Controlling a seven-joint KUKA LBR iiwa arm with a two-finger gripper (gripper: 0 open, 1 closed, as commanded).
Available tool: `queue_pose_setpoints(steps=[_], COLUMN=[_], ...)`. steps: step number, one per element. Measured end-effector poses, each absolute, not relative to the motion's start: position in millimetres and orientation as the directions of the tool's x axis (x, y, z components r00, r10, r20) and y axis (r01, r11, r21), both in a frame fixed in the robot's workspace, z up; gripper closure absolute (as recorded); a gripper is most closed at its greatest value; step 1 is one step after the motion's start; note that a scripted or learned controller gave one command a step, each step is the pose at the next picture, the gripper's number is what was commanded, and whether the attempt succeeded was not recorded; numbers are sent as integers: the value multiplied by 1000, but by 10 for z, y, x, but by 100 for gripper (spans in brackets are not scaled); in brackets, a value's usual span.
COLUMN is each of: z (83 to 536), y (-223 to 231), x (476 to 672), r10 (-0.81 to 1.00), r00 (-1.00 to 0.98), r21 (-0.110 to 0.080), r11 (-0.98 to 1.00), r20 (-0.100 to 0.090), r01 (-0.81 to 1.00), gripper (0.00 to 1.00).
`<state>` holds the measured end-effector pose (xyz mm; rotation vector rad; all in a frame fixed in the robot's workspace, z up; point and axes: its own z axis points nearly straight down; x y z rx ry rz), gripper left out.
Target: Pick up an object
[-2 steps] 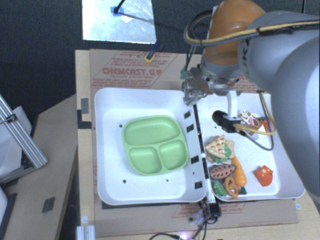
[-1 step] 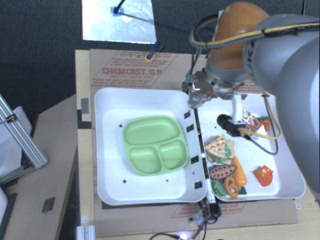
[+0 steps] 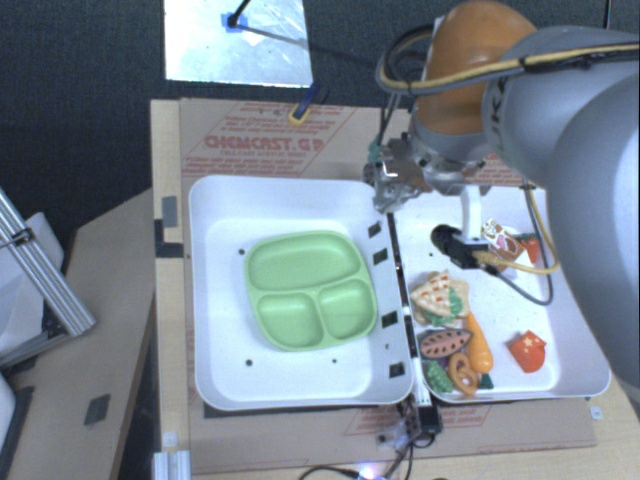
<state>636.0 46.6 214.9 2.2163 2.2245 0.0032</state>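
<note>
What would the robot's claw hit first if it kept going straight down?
Most likely the shared rim of the two white bins, which the gripper hangs over near the far end. Depth is unclear; it could land just inside the left bin.

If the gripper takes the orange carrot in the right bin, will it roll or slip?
The carrot looks rounded and tapered, so it would probably roll or slip from a pinch near its thin end. It seems smooth, hard plastic, likely light and stiff. It lies against the sausage, which may shift too.
</note>
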Motion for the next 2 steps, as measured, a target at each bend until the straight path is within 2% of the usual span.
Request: queue_pose_setpoints(steps=[1, 2], z=[2158, 2255], y=[481, 493], x=[6309, 6454], r10=[1000, 1000], r00=[-3, -5], r21=[1, 4], r11=[3, 5], r20=[1, 1], r01=[1000, 1000], gripper=[100, 100])
